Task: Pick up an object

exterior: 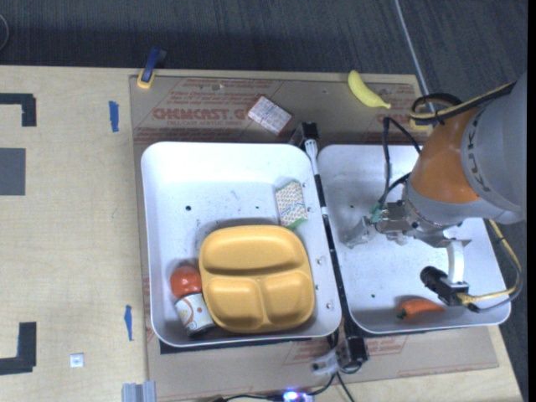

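On the bench, two white bins: left bin (159, 224) with one yellow three-compartment tray (255, 276), one patterned packet (291, 202), one orange-and-white toy (191, 300); right bin (368, 296) with one orange carrot-like piece (421, 308) near the front rim. One gripper (358, 233) low over right bin's left part; finger spread impossible to tell.
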You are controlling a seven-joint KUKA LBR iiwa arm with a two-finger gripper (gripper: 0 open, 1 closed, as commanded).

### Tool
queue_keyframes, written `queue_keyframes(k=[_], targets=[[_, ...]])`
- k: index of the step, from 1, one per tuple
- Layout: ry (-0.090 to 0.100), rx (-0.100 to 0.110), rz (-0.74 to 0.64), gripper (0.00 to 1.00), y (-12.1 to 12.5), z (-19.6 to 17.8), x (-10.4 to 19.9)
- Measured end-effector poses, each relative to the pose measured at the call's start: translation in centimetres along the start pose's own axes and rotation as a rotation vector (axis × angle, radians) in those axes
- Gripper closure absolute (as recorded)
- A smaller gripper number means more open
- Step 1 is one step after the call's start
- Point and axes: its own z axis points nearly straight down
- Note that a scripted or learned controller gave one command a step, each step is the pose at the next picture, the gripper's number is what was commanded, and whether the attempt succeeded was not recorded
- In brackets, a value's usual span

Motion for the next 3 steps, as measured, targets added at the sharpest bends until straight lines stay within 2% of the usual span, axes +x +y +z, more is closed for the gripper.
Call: queue_keyframes(k=[1, 2, 3], targets=[[0.000, 0.001, -0.001, 0.00, 4.8, 0.0, -0.1], [0.000, 0.001, 0.001, 0.00, 9.3, 0.1, -7.6], [0.000, 0.000, -0.001, 0.00, 10.7, 0.1, -2.5]])
